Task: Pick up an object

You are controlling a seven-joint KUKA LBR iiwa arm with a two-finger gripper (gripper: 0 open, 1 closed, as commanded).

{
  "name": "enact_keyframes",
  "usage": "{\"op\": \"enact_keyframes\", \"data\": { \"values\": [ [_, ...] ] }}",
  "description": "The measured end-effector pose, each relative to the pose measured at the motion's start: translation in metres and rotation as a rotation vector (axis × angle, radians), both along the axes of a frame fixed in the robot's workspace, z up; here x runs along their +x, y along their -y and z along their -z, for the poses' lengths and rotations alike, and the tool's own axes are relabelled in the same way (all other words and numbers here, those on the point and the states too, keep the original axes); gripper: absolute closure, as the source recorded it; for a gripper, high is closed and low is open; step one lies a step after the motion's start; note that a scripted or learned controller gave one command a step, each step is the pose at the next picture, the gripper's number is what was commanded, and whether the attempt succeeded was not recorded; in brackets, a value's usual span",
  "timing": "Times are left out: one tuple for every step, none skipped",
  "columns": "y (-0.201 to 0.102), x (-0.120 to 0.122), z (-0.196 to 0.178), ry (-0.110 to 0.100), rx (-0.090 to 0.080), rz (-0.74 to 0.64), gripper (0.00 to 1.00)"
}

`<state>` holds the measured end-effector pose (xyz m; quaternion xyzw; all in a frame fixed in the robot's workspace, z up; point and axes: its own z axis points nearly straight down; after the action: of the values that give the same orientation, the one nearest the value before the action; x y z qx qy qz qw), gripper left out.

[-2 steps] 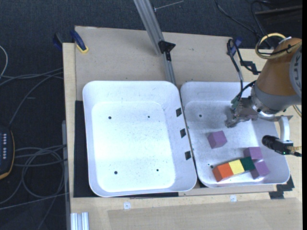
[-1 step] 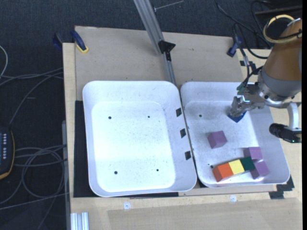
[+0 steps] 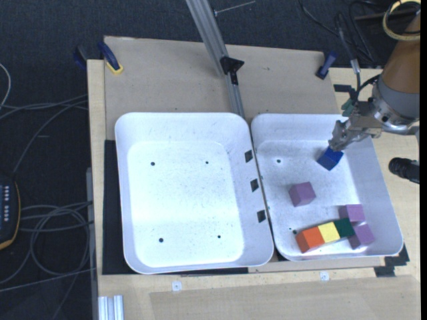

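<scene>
Progress looks partial, as a judgement: the tool (image 3: 341, 139) sits over the far part of the right bin (image 3: 380, 179), and the blue block (image 3: 329, 159) hangs tilted just beneath its tip, touching it. The block seems raised a little off the bin floor, yet whether the tool is clamped on it, or merely resting against it, cannot be told from this slant. If the hold is real, what is left is to lift clear; if not, the grasp itself remains to be made.

Relative to the blue block, a purple cube (image 3: 302, 193) lies nearer the camera on the bin floor, well apart. Farther toward the near rim sits a row of orange, yellow and green blocks (image 3: 325, 235), with two small purple pieces (image 3: 357, 224) just beside it.

The left bin (image 3: 127, 179) lies on the other side of the shared rim. Both bins rest on a pale wooden tabletop (image 3: 173, 79) with blue clamps at its far edge, over dark carpet strewn with cables (image 3: 40, 199).
</scene>
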<state>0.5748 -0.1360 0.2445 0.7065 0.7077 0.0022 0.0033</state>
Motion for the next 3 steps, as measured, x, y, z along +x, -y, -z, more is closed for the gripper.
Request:
{"op": "enact_keyframes", "data": {
  "values": [
    [-0.047, -0.001, -0.008, -0.005, 0.003, -0.005, 1.00],
    [-0.102, -0.012, -0.013, -0.008, 0.005, -0.005, 1.00],
    [-0.154, -0.018, -0.018, -0.009, 0.005, -0.006, 1.00]
  ]
}}
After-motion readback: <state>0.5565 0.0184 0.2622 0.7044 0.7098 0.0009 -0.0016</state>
